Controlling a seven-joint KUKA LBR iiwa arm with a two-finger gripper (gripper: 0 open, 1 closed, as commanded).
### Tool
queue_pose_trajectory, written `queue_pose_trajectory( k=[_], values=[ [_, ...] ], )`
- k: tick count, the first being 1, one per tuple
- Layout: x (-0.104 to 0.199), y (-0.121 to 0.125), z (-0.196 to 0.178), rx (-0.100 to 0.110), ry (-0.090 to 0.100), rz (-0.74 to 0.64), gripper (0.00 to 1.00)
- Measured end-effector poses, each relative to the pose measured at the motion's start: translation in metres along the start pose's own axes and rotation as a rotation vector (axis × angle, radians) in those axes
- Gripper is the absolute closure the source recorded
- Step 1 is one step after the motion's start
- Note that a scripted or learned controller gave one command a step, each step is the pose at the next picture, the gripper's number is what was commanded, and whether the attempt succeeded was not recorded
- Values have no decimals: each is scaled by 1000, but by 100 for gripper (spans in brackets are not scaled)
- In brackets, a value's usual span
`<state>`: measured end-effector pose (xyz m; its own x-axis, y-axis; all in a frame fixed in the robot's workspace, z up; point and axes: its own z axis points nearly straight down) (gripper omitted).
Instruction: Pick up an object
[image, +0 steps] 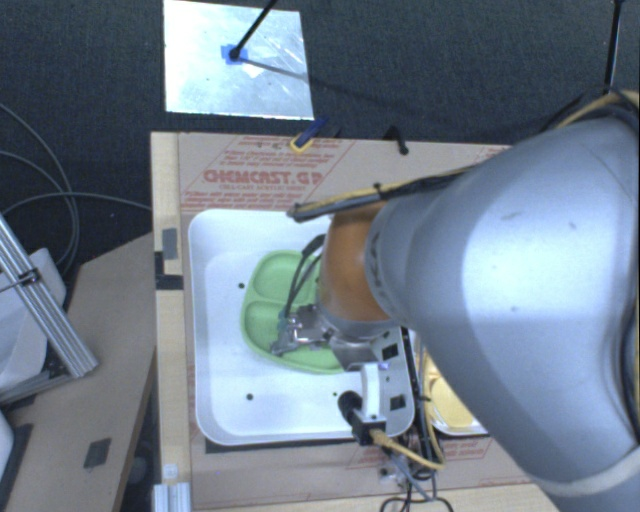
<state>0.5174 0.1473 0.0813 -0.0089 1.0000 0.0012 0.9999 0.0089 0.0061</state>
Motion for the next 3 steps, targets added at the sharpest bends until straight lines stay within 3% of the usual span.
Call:
queue_pose_trajectory(
  k=[1,2,3],
  values=[
    [-30,-25,-8,-20,4,5,0],
    [17,37,-5,11,0,4,0],
    [-42,105,-110,-9,-2,11,0]
  ],
)
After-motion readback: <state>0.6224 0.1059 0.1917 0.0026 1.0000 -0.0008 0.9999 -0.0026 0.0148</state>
